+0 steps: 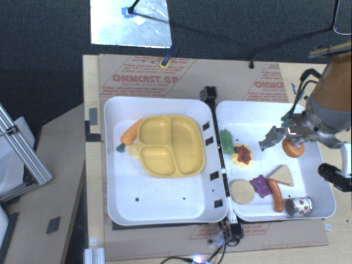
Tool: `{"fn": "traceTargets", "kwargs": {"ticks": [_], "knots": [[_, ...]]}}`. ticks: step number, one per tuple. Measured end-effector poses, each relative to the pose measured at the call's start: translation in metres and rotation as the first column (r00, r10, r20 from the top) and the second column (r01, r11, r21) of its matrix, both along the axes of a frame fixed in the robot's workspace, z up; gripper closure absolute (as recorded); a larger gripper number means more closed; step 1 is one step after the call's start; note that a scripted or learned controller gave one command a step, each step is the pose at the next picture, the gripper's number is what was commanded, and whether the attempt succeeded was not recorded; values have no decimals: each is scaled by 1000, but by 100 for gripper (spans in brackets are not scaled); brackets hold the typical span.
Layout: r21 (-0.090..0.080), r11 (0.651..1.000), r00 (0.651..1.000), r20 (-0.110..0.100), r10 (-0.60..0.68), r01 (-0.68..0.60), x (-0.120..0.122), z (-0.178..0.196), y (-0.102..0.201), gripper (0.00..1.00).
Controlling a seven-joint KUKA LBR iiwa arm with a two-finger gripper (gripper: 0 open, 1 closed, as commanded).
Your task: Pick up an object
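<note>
My gripper [283, 141] hangs over the upper right part of the right bin [247, 111], and its jaws look spread apart. One grey finger [269, 139] points left. A small orange ball [294, 149] lies just under the gripper's right side, and nothing shows clamped between the fingers. Loose in the right bin are a green piece [226, 139], a red and yellow piece [242, 155], a purple piece [260, 185], a tan disc [241, 191], an orange sausage [276, 194], a pale wedge [281, 176] and a small can [300, 205].
The left bin [118, 191] holds a yellow divided plate [168, 145] with a toy carrot [130, 132] at its left rim. A black hinged divider [215, 147] runs between the bins. The arm's grey and orange body [333, 92] overhangs the right bin's far edge.
</note>
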State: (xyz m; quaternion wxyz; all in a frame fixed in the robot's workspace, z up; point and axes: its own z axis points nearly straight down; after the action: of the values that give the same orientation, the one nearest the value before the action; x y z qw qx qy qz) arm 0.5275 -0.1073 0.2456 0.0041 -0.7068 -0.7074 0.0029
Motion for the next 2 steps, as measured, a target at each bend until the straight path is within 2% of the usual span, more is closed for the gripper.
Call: {"fn": "traceTargets", "kwargs": {"ticks": [1,2], "knots": [[-2,1000,1000,12,2,-2,2,6,0,0],[-1,1000,1000,8,1,-1,2,-39,8,0]]}}
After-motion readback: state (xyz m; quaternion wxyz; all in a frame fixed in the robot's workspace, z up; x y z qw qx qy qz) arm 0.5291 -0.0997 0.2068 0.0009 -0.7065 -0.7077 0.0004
